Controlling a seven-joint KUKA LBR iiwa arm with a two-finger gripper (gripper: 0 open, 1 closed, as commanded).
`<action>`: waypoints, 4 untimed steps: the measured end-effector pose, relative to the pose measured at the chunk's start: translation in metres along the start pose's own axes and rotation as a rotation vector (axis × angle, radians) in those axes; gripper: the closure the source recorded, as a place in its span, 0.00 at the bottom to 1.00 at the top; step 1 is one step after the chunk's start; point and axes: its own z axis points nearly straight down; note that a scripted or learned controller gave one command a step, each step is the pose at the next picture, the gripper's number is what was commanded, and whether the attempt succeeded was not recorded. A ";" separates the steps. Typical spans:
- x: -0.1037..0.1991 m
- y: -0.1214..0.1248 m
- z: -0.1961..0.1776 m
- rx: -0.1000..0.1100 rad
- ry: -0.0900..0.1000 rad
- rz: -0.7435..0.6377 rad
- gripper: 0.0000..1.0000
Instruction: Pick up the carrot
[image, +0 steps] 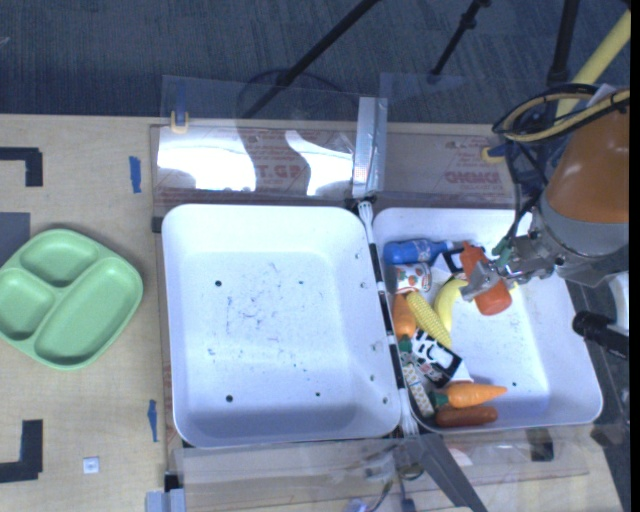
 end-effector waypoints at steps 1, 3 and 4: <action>0.023 0.049 -0.052 -0.001 -0.002 0.196 1.00; -0.010 -0.004 0.125 0.000 0.000 -0.001 0.00; 0.008 -0.044 0.127 -0.024 -0.008 -0.045 0.00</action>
